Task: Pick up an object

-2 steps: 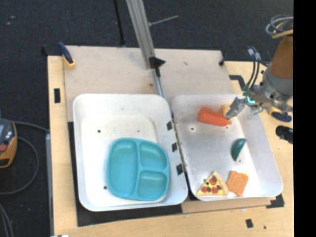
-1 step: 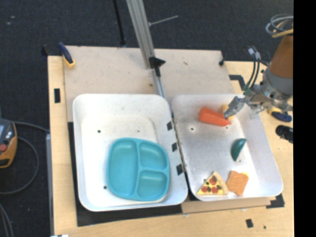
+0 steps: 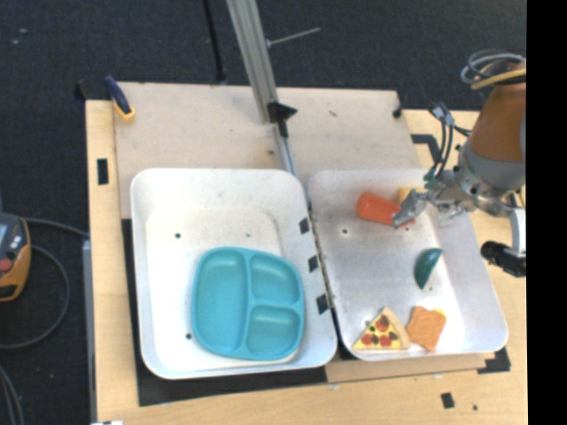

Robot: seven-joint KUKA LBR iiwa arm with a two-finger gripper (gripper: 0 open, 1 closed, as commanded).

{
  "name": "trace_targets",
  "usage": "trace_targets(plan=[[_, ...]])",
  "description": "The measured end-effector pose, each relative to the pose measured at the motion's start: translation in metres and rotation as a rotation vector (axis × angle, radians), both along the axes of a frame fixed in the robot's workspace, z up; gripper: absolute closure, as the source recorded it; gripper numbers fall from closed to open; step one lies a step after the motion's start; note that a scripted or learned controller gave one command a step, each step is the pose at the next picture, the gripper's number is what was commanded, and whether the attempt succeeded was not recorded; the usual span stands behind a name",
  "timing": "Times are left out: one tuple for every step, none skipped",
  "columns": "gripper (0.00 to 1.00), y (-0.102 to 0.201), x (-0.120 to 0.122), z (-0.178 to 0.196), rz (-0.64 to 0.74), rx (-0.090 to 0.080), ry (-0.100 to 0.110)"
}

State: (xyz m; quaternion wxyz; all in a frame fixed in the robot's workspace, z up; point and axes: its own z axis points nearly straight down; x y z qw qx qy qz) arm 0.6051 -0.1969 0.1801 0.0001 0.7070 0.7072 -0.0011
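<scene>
A: Where is the gripper (image 3: 409, 211), and can you read its fingers?

B: It sits low over the right bin (image 3: 461, 326), near that bin's far side, at the end of the arm (image 3: 496, 140) coming in from the right. The fingertips are a small grey blur with a speck of red at the tip. I cannot tell whether they are apart or together.

A: Is it holding the orange-red block (image 3: 377, 207)?

B: The block lies on the bin floor just to the left of the fingertips, touching or nearly so — the edge between them is too blurred to settle. I do not see it between the fingers.

A: What else is in that bin?

B: A dark green piece (image 3: 427, 266), rounded on top and tapering downward, well apart from the gripper toward the near side. At the near edge, a pizza-slice toy (image 3: 382, 332) with red dots and a yellow crust, and just beside it on the right an orange square piece (image 3: 427, 327). A pale yellowish scrap shows behind the fingertips, mostly hidden by them; I cannot name it.

A: And the left bin (image 3: 177, 202)?

B: A teal divided tray (image 3: 248, 304) with three compartments rests in its near half. A grey metal post (image 3: 257, 60) rises from behind the bins, between them.

A: Anything cut off?

B: The arm's orange band is clipped at the right, and a yellow-and-grey device (image 3: 11, 255) is half out of frame at the left edge
</scene>
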Motion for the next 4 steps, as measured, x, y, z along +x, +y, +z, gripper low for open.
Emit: trace_targets(plan=[[0.0,-0.001,0.004,-0.043,-0.001,0.0,0.001],[0.0,-0.002,0.004,-0.081,-0.002,0.0,-0.001],[1.0,-0.003,0.006,-0.067,-0.003,-0.002,-0.007],[1.0,-0.01,0.009,-0.022,-0.003,-0.001,-0.007]])
